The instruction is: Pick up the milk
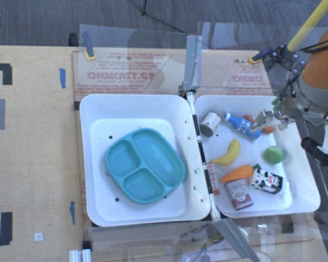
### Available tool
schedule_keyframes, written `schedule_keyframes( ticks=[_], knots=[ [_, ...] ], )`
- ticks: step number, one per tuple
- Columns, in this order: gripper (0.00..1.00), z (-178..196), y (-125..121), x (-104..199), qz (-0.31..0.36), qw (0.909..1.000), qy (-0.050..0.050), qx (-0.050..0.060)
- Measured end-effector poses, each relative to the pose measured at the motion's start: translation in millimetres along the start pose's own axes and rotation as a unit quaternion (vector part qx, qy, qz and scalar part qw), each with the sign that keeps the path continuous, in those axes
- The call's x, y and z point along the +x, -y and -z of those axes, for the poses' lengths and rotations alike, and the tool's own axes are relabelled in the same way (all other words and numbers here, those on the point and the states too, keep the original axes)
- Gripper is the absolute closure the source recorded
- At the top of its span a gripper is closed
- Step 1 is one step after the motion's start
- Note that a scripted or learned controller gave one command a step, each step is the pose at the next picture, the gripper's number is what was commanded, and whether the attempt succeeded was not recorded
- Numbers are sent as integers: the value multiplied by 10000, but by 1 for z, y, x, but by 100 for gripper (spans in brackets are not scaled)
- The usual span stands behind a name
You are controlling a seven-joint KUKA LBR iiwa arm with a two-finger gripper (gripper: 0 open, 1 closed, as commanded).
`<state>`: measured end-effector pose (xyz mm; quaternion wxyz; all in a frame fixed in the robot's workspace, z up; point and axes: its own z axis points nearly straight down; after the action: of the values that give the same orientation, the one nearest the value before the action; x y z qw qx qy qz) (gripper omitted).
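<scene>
Currently arm (316, 78) reaches in from right, gripper (265, 122) low over bottle (241, 124), far from milk (267, 180). Claw state unclear.

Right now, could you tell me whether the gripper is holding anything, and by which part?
It cannot be told: the gripper is low over the blue plastic bottle in the right white bin, far from the black-and-white milk carton.

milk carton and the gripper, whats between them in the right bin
In the camera view, the green ball lies between the gripper and the milk carton, with bare bin floor on either side of it.
</scene>
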<state>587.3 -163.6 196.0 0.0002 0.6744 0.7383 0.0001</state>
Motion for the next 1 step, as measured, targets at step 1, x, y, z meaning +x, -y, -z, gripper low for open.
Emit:
schedule_keyframes(
  ticks=[1],
  knots=[
    [0, -91, 74, 6, 861, 9962, 16, -112]
  ],
)
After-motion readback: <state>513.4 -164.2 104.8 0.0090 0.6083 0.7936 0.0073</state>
